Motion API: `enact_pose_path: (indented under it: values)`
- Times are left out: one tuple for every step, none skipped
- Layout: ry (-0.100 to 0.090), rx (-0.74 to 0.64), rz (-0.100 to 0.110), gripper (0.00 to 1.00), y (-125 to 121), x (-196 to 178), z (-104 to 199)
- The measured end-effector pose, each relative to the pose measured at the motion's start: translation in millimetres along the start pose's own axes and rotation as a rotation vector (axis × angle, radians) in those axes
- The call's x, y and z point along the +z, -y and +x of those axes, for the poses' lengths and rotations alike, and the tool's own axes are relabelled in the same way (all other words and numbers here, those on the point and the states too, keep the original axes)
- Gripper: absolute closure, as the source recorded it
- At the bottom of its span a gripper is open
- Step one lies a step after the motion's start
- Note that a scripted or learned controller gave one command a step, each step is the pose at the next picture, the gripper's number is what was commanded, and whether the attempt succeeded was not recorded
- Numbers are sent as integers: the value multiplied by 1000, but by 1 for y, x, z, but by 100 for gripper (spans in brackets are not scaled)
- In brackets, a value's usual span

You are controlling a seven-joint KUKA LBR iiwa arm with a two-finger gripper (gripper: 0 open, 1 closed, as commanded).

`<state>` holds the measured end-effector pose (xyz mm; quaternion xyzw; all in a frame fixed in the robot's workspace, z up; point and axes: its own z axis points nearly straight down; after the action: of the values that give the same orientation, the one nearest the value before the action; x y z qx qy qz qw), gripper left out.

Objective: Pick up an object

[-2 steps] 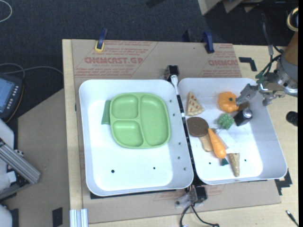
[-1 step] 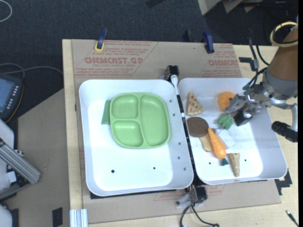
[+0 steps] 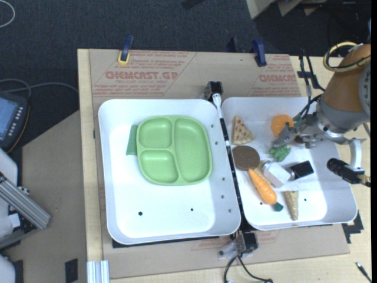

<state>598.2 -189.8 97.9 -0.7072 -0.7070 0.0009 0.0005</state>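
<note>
Two white bins sit on the table; the right bin holds the toys. At right of frame the gripper hovers over a green toy, beside an orange; its opening is unclear.

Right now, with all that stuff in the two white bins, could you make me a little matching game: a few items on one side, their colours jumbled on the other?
Things:
1. divided plate
2. carrot
3. round disc
4. wedge slice

Colours:
A. brown
B. tan with specks
C. light green
D. orange

Pairs: 1-C, 2-D, 3-A, 4-B
</note>
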Motion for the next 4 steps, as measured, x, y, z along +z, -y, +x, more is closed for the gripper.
enact_pose_path:
  values:
    - [0,0,-14,0,-5,8,0]
    - [1,-1,-5,100,-1,2,1]
    - [2,0,-7,100,2,-46,-7]
    - [3,-1,-11,100,-2,-111,-9]
